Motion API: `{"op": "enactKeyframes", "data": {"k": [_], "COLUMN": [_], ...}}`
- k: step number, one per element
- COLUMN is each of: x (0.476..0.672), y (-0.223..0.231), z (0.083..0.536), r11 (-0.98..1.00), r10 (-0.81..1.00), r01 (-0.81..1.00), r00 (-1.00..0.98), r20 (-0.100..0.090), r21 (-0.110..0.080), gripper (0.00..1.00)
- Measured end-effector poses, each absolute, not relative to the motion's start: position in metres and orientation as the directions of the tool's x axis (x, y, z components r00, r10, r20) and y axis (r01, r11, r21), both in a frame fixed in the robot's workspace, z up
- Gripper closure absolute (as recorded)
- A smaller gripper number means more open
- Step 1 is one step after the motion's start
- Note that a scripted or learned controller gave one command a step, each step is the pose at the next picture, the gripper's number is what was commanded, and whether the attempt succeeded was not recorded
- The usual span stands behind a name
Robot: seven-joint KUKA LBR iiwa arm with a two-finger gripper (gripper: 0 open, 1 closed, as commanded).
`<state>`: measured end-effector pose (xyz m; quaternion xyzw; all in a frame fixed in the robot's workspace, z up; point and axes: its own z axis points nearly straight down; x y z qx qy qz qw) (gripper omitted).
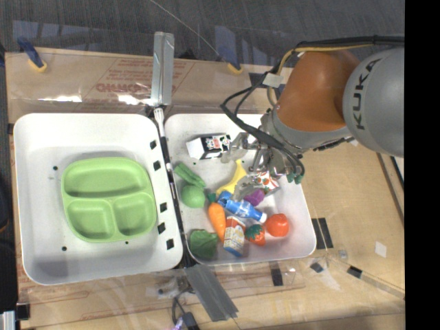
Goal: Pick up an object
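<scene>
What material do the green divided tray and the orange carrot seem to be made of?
The green three-compartment tray looks like moulded plastic, matte, with soft rounded edges and one even colour. The small orange carrot-shaped toy seems smooth plastic too, uniformly coloured; rubber is possible.

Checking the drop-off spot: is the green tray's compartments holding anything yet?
Empty. The green tray in the left bin shows bare green compartments; the toys lie in the right bin.

The grey arm (375, 102) bears "KUKA"; other print is too small to read.
</scene>
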<state>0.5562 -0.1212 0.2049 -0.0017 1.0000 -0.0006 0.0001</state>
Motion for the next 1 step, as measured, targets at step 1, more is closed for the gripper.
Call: {"op": "enactKeyframes", "data": {"k": [1], "x": [0.4972], "y": [-0.1083], "z": [0.0949], "r11": [0.979], "r10": [0.206], "r01": [0.206], "r00": [-0.979], "r20": [0.004], "r21": [0.001], "gripper": [0.0]}}
